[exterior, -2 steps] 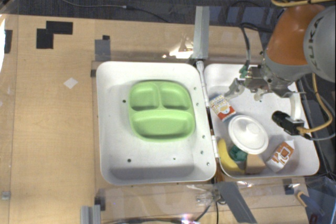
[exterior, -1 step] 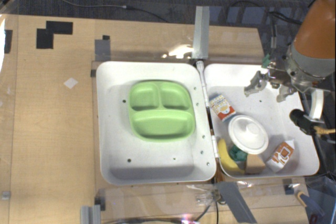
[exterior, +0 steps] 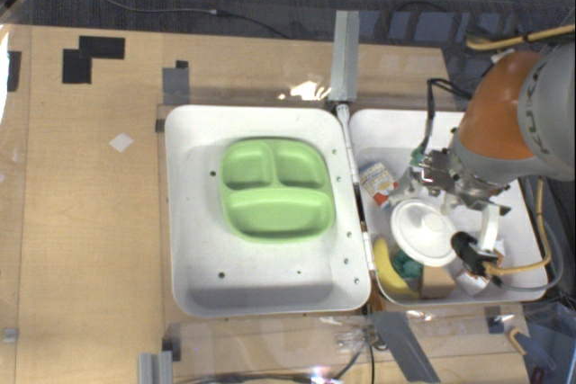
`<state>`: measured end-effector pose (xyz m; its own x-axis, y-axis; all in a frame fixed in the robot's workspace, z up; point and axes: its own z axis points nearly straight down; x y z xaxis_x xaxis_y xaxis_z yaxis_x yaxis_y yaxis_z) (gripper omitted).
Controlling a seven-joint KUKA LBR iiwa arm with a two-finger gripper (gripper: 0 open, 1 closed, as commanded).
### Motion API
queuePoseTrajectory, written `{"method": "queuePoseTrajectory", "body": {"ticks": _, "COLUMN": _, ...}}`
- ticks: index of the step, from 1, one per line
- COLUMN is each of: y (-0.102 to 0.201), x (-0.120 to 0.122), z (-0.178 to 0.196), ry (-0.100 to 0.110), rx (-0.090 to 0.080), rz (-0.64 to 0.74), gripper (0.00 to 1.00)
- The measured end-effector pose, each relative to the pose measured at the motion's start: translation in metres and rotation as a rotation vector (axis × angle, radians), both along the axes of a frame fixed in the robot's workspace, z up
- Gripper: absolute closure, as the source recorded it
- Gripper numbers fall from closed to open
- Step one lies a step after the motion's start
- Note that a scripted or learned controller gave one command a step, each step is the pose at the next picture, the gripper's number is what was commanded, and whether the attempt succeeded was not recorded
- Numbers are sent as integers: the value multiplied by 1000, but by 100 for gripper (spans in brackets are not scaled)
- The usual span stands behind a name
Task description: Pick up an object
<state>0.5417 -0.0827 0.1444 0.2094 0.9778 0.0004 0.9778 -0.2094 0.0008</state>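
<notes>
The pincer (exterior: pixel 443 198) hangs over the crowded right bin (exterior: pixel 517 225); its state cannot be told. Packed objects could deflect it off the white bowl (exterior: pixel 423 234).

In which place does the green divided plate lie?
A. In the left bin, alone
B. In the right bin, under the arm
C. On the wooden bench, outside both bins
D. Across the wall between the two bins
A: the green divided plate lies flat in the middle of the left bin, with white floor on every side, apart from the cluttered right bin.
</notes>
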Motion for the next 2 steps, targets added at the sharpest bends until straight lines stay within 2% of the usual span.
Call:
{"method": "queuePoseTrajectory", "body": {"ticks": 1, "y": 0, "x": 2, "z": 11, "ry": -4, "rx": 0, "rz": 0, "gripper": 100}}
{"method": "queuePoseTrajectory", "body": {"ticks": 2, "y": 0, "x": 2, "z": 11, "ry": -4, "rx": 0, "rz": 0, "gripper": 0}}
